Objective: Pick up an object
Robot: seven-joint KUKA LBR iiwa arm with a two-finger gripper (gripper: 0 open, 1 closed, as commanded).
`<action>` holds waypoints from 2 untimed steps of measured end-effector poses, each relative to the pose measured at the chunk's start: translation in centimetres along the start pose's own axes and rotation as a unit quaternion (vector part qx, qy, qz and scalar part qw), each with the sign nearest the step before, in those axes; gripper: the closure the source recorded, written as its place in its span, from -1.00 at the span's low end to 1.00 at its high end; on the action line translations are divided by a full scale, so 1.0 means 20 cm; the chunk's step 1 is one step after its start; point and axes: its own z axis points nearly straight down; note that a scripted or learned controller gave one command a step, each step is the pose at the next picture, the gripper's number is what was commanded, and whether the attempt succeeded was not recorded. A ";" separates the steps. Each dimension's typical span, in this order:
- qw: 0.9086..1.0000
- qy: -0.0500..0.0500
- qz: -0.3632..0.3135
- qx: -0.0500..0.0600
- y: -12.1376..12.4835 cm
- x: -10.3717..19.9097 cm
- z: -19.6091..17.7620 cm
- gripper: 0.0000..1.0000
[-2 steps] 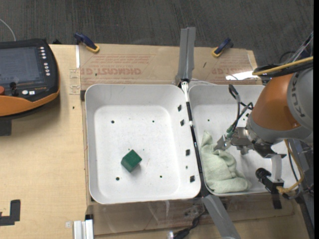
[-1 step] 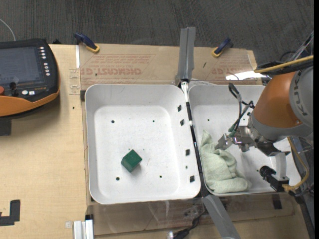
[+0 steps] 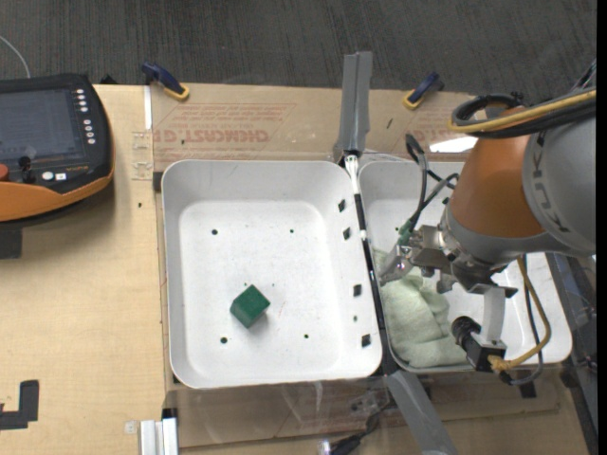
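Note:
A small green cube [image 3: 250, 306] lies on the floor of the left white bin [image 3: 190, 254], toward its front left. A pale green cloth [image 3: 413, 318] is bunched in the front left of the right bin [image 3: 398, 188]. The arm's orange band and grey wrist hang over the right bin, and my gripper [image 3: 414, 265] is down at the cloth's upper edge. The wrist hides the fingers.
A teach pendant [image 3: 47, 145] rests on the bench at the far left. Blue-and-orange clamps [image 3: 166, 81] hold the cardboard at the back. A grey divider post [image 3: 355, 102] stands between the bins. Cables [image 3: 503, 344] trail from the wrist over the right bin's front.

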 end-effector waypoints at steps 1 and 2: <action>1.000 0.000 0.000 0.000 0.00 0.00 0.00 -1.00; 1.000 0.000 0.000 0.000 0.00 0.00 0.00 -1.00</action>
